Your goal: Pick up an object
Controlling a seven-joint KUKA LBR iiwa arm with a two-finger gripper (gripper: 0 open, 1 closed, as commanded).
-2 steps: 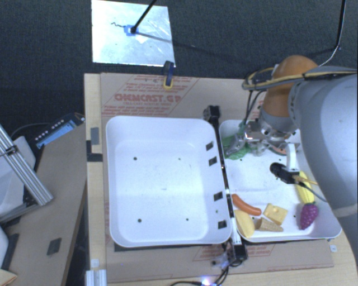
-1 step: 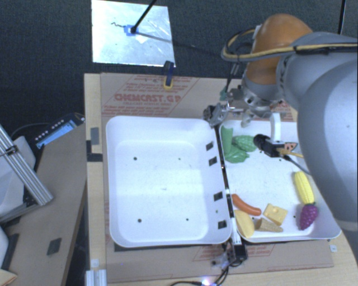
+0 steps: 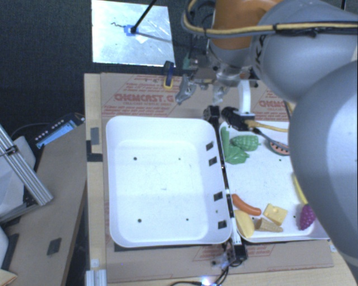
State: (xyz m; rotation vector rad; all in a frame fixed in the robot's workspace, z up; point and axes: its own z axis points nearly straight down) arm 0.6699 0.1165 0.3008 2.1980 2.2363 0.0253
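Camera view, places given relative to the divider (image 3: 222, 173), the dark clipped seam where the two white bins meet.

Arm: the grey arm (image 3: 319, 84) fills the upper right, its orange band (image 3: 240, 17) above the far end of the divider.

Gripper: the gripper (image 3: 198, 92) hangs past the far end of the divider, over the brown cardboard (image 3: 140, 95) behind the bins. One metal finger (image 3: 184, 92) slants down on the left; whether the tool is wide or narrow I cannot tell. Nothing is seen between its fingers.

Left bin: the left bin (image 3: 120, 167) lies left of the divider, its white floor bare but for small dark dots, with broad open room out to its rounded rim.

Right bin: the right bin (image 3: 263, 173) lies right of the divider; the arm covers its right side.

Objects near far end: a green leafy item (image 3: 240, 148) lies just right of the divider, a dark round piece (image 3: 278, 147) farther right.

Objects near front end: an orange sausage-like piece (image 3: 246, 205) and a yellow piece (image 3: 244, 223) lie close to the divider; a yellow cheese-like block (image 3: 274, 213) and a tan wedge (image 3: 270, 226) lie right of these; a purple grape-like cluster (image 3: 306, 217) sits farthest right, at the arm's edge.

Open room: bare white floor shows mid-bin, between the green item and the front group.
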